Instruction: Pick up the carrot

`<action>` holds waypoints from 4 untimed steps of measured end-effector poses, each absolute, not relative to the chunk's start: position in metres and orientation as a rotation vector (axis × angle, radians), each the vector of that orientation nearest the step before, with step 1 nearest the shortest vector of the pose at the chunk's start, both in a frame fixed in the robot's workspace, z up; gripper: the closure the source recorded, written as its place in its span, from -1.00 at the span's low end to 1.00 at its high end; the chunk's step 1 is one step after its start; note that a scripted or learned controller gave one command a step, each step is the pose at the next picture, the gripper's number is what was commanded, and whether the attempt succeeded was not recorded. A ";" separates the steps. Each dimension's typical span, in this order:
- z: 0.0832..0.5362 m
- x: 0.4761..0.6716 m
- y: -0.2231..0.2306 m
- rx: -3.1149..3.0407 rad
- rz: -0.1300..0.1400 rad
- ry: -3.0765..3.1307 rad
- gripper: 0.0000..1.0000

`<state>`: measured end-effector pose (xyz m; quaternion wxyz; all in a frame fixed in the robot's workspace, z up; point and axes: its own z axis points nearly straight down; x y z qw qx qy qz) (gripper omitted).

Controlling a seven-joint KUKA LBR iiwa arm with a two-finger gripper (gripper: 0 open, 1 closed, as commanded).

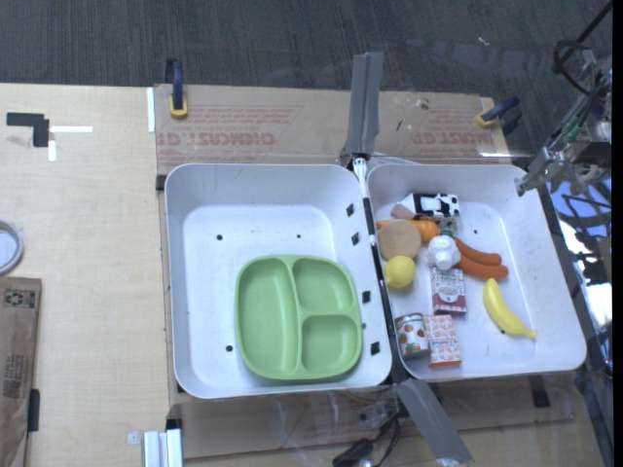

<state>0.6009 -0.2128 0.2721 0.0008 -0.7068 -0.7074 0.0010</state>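
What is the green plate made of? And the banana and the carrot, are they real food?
The green plate looks like matte moulded plastic: one even colour, smooth rounded dividers between three compartments. The banana is probably toy plastic too, since it is uniformly bright yellow without spots. The carrot seems the same, smooth and evenly orange, but from this far I cannot be sure about either.
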 end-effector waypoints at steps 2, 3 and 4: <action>0.107 0.666 -0.110 -1.835 -0.016 -2.581 -1.00; 0.092 0.592 -0.113 -1.530 0.000 -2.745 -1.00; 0.093 0.623 -0.120 -1.288 -0.001 -2.869 -1.00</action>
